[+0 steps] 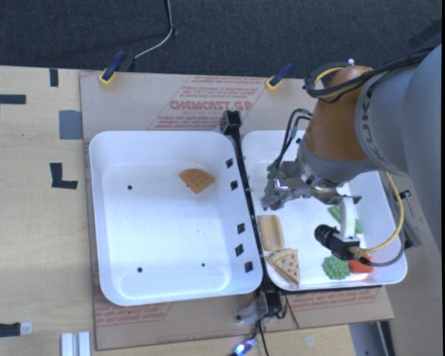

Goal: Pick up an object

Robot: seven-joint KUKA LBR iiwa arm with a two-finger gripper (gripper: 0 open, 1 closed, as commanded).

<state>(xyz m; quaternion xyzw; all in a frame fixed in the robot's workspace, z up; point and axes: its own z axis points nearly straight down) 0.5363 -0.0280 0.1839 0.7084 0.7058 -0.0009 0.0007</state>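
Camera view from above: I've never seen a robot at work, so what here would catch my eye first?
The big grey arm with its orange band reaches in from the right, its tool low over the right bin. Under it, toy foods crowd that bin's near side: a bread roll, a pizza slice and green pieces. In the left bin lies one waffle piece.

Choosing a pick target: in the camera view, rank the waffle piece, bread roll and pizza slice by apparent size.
1. pizza slice and bread roll: look about alike, so I will not rank them.
2. waffle piece: slightly smaller, though close.
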